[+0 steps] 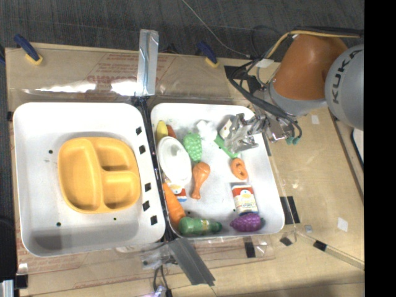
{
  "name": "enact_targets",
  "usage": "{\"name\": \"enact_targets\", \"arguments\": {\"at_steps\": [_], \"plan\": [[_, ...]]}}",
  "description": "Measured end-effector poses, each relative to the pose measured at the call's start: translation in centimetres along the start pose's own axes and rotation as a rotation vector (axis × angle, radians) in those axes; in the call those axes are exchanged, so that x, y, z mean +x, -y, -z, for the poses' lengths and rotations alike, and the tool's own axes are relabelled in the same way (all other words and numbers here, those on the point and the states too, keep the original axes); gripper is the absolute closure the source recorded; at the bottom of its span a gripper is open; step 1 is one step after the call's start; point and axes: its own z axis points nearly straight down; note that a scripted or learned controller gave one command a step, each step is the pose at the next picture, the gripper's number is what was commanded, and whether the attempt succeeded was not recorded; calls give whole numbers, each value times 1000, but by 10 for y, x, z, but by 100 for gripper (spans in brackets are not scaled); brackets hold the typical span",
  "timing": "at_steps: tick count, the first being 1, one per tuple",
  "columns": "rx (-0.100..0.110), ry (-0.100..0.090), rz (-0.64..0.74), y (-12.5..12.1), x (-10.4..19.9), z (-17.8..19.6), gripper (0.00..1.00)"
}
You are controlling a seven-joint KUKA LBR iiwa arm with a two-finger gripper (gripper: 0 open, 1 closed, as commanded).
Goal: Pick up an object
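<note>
Bench [322, 184]: tan surface under clear sheeting, taped with black strips. Blue clamps [28, 49] at 10 and 12 o'clock. Dark carpet [80, 8] at 12 o'clock, a thin cable [198, 18] crossing it.

Bench [322, 184]: tan top under clear sheeting. Directly on it, two shallow white bins touching side by side. Left bin [31, 166]. Right bin [272, 184], just beside the left bin, toward the arm's side.

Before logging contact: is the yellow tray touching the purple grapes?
Apart: camera view shows the yellow tray in the left bin, the purple grapes in the right.
</note>
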Motion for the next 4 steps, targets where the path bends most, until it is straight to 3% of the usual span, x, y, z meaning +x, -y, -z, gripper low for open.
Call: {"name": "enact_targets", "arguments": {"at_steps": [1, 2, 3, 4], "plan": [[3, 6, -208, 4, -13, 47, 100], [1, 4, 9, 7, -45, -2, 100], [3, 6, 527, 7, -42, 22, 100], [7, 9, 829, 7, -48, 24, 100]]}}
